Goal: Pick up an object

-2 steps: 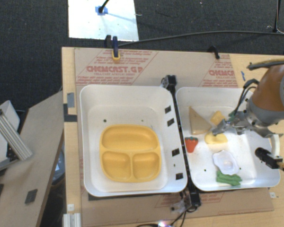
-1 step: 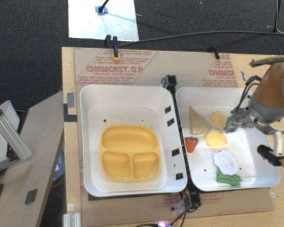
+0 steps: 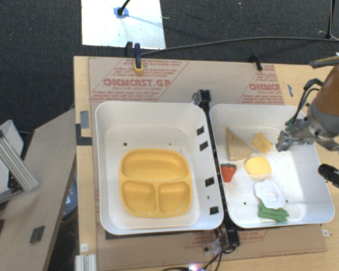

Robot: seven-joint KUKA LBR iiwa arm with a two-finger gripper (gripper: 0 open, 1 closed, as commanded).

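Toy food pieces lie scattered in the right-hand shallow white bin [image 3: 311, 205], with none between the robot's fingers. A tan wedge-shaped slice [image 3: 236, 144] sits toward the bin's far left corner, its narrow tip pointing away from the camera and its long axis running front to back. Just beside it to the right rests a small yellow cheese-like chunk [image 3: 262, 142], tilted on a diagonal. Nearer the camera is a round yellow piece [image 3: 257, 166], and to its left a small red strawberry-shaped toy [image 3: 228, 172] lies close to the bin's left wall, its green cap facing the far side. Further forward sits a white fried-egg-shaped piece [image 3: 269, 193], with a green leafy toy [image 3: 272, 212] just beside its near edge, stretched left to right along the bin's front.

The left-hand shallow white bin [image 3: 116, 123] holds a yellow plastic divided plate [image 3: 156, 182] with three compartments, one wide section on the far side and two smaller ones nearer the camera.

The grey arm with its orange band [image 3: 333, 95] reaches in from the right, and its two-finger gripper [image 3: 283, 142] hangs low over the right bin, just beside the cheese-like chunk. Whether the fingers are spread or closed cannot be told from this angle.
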